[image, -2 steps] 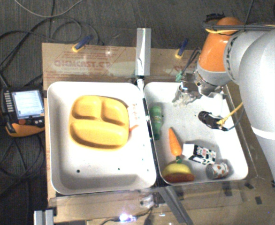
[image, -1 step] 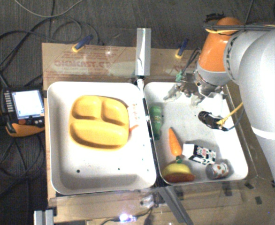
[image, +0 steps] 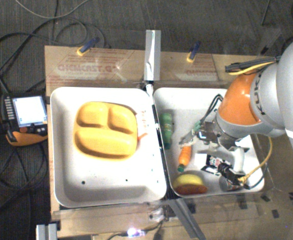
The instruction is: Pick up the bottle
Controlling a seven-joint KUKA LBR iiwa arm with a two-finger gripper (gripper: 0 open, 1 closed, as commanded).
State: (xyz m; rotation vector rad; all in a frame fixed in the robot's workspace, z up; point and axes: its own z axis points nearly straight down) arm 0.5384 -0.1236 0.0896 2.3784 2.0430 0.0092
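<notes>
The bottle (image: 165, 129) is green and lies lengthwise along the left wall of the right bin (image: 186, 103). My gripper (image: 192, 136) hangs low over the middle of that bin, a short way right of the bottle and just above the top end of an orange carrot (image: 185, 156). The bottle rests on the bin floor, apart from the gripper. The grey wrist with its orange band (image: 239, 106) hides the bin's right half.
A yellow and red fruit (image: 190, 183) sits at the right bin's front edge, below the carrot. A yellow divided tray (image: 106, 129) lies in the left bin (image: 61, 149). Cables and a small black and white part (image: 221, 166) hang under the wrist.
</notes>
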